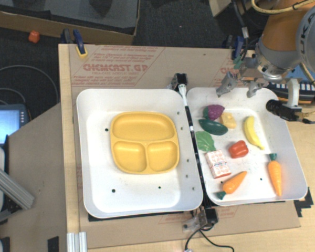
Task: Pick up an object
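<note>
The right bin [294, 156] holds toy foods: a purple vegetable [215, 111], a dark green vegetable [213, 126], a small yellow piece [229, 121], a banana [252, 132], a green leaf [205, 140], a red pepper [239, 149], a small red-and-white box [218, 164] and two carrots [275, 176] [233, 182]. My gripper [237, 90] hangs over the far edge of this bin, above and behind the purple vegetable. It is open, and nothing sits between its fingers.
The left bin [89, 140] carries a yellow divided tray [145, 142] in its middle. A cardboard sheet [121, 62] lies under both bins. A black clip [179, 80] sits where the bins meet at the back.
</note>
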